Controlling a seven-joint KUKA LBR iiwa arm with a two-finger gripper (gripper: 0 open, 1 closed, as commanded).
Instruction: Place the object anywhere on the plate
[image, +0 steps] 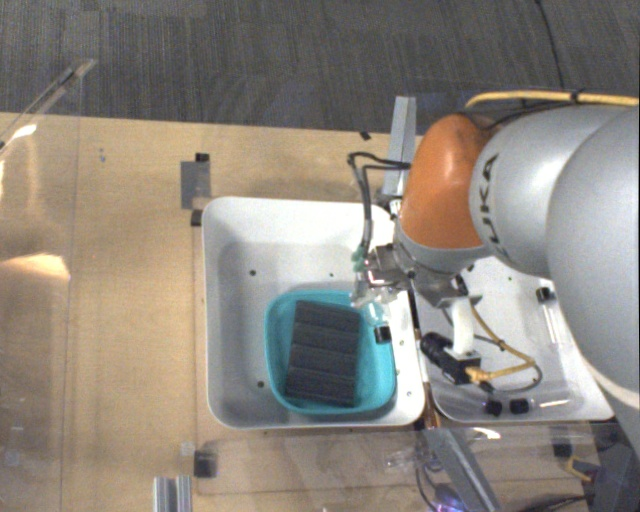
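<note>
A teal plate (380, 385) lies in the front right part of the left bin (235, 330). A dark grey ribbed block (323, 352) rests flat on the plate, a little left of its middle. My gripper (372, 290) hangs over the plate's far right rim, up and to the right of the block. It looks apart from the block, and nothing shows in its grasp. The grey arm with its orange band (445, 185) covers much of the right bin.
The right bin (560, 400) holds a few small black bits (503, 406) near its front wall. The wall between the two bins runs just right of the plate. The left bin's floor left of the plate is bare white. Wooden bench surrounds both bins.
</note>
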